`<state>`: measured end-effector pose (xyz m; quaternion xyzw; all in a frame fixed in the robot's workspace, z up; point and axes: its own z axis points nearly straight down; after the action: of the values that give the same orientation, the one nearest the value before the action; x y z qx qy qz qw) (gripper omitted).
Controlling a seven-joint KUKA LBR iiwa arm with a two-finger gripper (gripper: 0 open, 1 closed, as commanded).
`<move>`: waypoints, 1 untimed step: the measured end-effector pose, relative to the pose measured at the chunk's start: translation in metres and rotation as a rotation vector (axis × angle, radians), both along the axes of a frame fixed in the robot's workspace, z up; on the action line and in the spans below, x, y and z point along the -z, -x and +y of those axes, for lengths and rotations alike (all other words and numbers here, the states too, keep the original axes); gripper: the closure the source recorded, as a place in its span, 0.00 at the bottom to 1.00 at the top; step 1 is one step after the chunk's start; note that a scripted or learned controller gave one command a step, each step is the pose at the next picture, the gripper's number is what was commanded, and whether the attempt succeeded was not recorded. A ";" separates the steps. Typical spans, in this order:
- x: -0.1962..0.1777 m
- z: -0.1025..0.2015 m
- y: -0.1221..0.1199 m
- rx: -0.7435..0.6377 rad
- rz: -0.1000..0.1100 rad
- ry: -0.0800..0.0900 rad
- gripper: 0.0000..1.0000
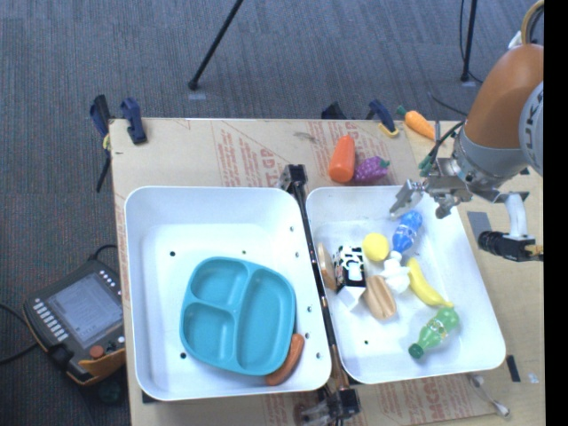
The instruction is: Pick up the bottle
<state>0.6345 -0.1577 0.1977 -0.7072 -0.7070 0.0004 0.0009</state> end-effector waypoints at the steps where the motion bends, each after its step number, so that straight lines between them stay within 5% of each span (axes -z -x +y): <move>1: 0.112 -0.019 -0.008 -0.005 0.004 -0.001 0.00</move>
<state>0.6428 -0.1771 0.0861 -0.7054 -0.7088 0.0012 0.0026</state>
